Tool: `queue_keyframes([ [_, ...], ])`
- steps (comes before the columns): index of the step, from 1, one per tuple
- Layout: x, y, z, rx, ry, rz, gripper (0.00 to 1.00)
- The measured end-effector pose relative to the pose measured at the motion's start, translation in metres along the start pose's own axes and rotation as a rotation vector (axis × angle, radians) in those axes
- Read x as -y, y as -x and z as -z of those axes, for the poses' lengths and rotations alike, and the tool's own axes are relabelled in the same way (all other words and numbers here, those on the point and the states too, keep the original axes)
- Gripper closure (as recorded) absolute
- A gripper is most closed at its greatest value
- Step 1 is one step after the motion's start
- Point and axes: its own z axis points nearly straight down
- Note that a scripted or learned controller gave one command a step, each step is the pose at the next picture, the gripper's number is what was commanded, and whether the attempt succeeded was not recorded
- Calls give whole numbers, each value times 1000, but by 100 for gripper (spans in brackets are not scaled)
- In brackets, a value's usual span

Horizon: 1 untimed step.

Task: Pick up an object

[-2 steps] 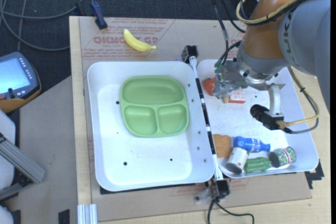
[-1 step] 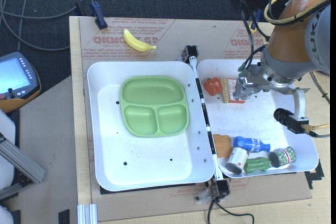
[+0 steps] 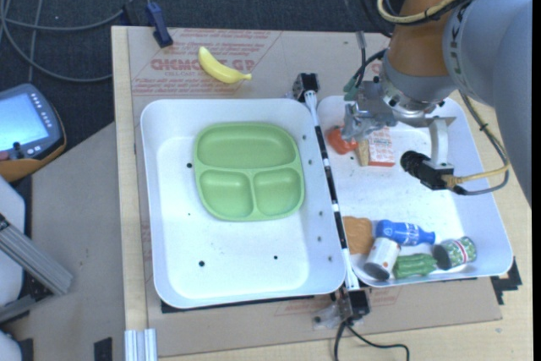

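Pincer (image 3: 365, 124) hangs low over the far left corner of the right bin (image 3: 486, 220), and whether it is open, closed or gripping anything I cannot tell, because the wrist above covers it. Just beside it at the left lies a small red-orange item (image 3: 341, 141), and just under it to the right a small carton (image 3: 380, 151) with a red and white face; either may be the target, and both look to be resting on the bin floor. By my reading the step in hand is the descent onto a pick, with no lift yet. The next move calls for a firm closing on one of these two, then a straight rise clear of the bin wall. Along the near edge of the same bin lie a brown piece (image 3: 358, 233), a blue bottle (image 3: 404, 232), a white cup (image 3: 379, 259), a green item (image 3: 414, 265) and a small can (image 3: 456, 251), well apart from the pincer. The left bin (image 3: 161, 182) holds a green tray (image 3: 249, 170). A banana (image 3: 222, 67) lies on the bench beyond it.
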Motion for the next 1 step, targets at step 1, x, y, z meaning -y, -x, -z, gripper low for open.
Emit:
queue_keyframes([
  [1,-1,47,0,2,1,-2,100],
])
